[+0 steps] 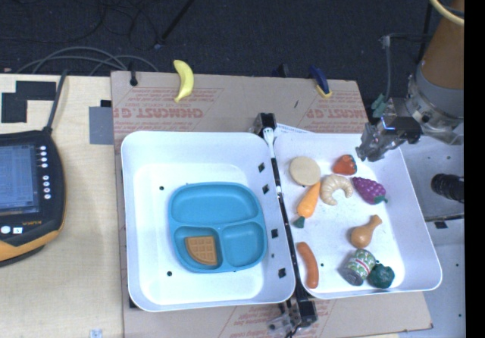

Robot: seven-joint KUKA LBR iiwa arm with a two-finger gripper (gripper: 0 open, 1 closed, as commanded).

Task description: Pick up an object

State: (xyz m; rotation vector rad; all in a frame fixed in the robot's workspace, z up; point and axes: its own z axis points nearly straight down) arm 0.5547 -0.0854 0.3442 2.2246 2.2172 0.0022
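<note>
Reading the cardboard sheet (pixel 227 105) first, I make out mirrored print but no word I can confirm. My left bin (pixel 144 223) holds a blue divided plate (pixel 218 224) with a waffle (pixel 201 250). My right bin (pixel 413 215) holds toy foods: carrot (pixel 308 201), sausage (pixel 308 264), grapes (pixel 369 189), strawberry (pixel 345 164). My gripper (pixel 371 148) hangs above that bin's far right corner; I cannot tell its opening.

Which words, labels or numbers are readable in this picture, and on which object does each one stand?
"OHCMOST G.P", upside down, roughly read: printed on the cardboard behind the left bin.
A similar print, partly covered: cardboard behind the right bin.
Can label: too small.
Pendant screen: blurred.
</note>
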